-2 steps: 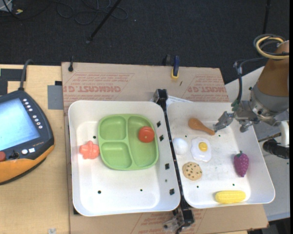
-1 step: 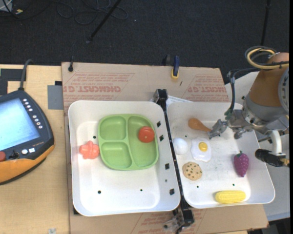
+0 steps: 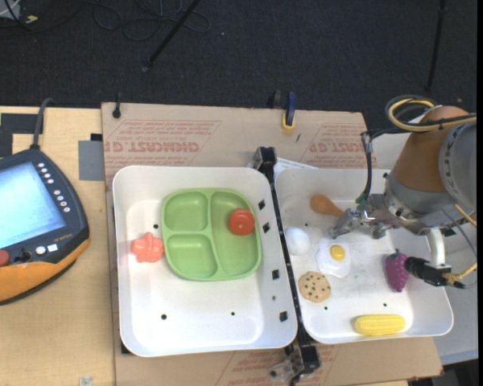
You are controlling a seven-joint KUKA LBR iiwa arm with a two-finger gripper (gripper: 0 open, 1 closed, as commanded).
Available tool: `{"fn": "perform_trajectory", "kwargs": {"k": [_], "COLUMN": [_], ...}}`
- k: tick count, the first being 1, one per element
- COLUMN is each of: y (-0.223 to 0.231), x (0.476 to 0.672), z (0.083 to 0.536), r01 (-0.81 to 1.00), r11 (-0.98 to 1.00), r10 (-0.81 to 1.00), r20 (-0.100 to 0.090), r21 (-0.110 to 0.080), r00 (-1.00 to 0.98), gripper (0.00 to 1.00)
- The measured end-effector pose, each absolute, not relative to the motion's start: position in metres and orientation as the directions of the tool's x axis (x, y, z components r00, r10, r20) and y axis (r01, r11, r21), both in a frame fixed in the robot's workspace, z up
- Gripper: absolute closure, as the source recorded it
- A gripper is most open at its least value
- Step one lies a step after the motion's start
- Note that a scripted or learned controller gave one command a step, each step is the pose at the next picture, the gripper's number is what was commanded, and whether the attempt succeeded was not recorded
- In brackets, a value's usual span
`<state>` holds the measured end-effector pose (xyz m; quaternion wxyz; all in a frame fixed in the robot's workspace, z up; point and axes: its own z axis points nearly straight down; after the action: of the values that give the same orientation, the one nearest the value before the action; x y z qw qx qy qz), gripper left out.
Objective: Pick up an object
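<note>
The gripper (image 3: 356, 219) sat low over the right bin (image 3: 435, 324), reaching in from the right. Its metal parts blurred into one small grey cluster, and whether the fingers were open or closed could not be told; nothing showed between them. The arm (image 3: 435, 167), with its orange band, covered the bin's far right corner and was partly cut off at the view's edge.

Just left of and above the gripper lay a brown drumstick-shaped toy (image 3: 326, 206), near but apart. Just below it sat a toy fried egg (image 3: 336, 256), with a small white piece (image 3: 297, 239) by the divider between the bins. A cookie (image 3: 314, 286) lay nearer the front, a purple toy (image 3: 397, 272) to the right beside a black fitting, and a yellow corn cob (image 3: 379, 324) close to the front wall. Open floor remained in the middle of this bin.

In the left bin (image 3: 145, 328) a green divided plate (image 3: 209, 234) held a red tomato (image 3: 241, 222) in its far right compartment; a pink toy (image 3: 147, 248) touched the plate's left rim. The front half was bare.
</note>
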<state>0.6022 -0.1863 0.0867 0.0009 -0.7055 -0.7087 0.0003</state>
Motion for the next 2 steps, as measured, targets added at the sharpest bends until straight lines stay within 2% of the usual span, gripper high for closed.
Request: {"fn": "perform_trajectory", "kwargs": {"k": [1, 2], "y": [-0.187, -0.191], "x": [0.602, 0.604], "z": [0.098, 0.140], "r01": [1.000, 1.000], "r11": [0.003, -0.002], "r10": [1.000, 1.000], "r20": [0.002, 0.000], "r21": [-0.002, 0.001], "r00": [-0.003, 0.002], "gripper": [1.00, 1.00]}}
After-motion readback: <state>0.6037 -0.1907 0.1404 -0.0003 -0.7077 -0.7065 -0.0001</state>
